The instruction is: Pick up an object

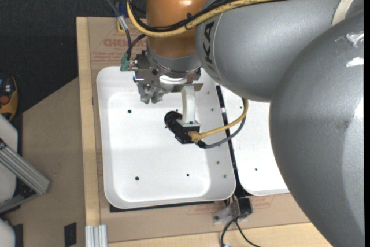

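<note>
Claw: positioned over the left bin, toward its 11 o'clock area. Its opening cannot be determined, and nothing is seen in its hold. Where a pickable item lies cannot be told: the arm covers most of the right bin, at 3 o'clock. Judged status: the pick is not yet made; gripping and lifting remain.

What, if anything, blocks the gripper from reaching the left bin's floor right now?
Likely nothing. The gripper hangs directly over the left bin, inside its rim, and the white floor beneath it carries just a few small dark dots, so a straight descent looks free.
</note>
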`<action>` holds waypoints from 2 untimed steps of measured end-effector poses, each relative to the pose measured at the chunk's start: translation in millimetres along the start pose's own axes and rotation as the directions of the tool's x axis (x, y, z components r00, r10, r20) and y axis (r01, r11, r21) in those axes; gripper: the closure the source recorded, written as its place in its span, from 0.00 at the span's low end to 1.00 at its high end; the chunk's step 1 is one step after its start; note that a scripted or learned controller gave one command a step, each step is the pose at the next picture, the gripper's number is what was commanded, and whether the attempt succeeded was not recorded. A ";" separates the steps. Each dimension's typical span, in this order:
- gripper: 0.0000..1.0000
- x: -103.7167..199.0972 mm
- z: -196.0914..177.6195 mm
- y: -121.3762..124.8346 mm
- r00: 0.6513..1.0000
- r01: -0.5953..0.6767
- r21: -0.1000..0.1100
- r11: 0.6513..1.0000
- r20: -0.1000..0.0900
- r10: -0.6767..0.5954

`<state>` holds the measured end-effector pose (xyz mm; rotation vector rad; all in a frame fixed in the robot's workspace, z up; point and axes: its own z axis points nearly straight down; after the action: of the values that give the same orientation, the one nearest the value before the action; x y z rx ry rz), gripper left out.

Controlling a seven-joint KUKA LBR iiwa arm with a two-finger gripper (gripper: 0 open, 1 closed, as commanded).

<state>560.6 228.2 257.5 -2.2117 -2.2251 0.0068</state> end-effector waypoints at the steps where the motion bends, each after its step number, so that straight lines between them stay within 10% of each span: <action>1: 1.00 -57.3 -60.7 -20.1 1.000 -0.011 -0.010 1.000 -0.001 0.011; 2: 1.00 -55.0 -97.7 -52.4 1.000 -0.004 -0.010 1.000 -0.002 0.004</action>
<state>509.1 172.9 355.5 -2.2203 -2.2245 -0.0064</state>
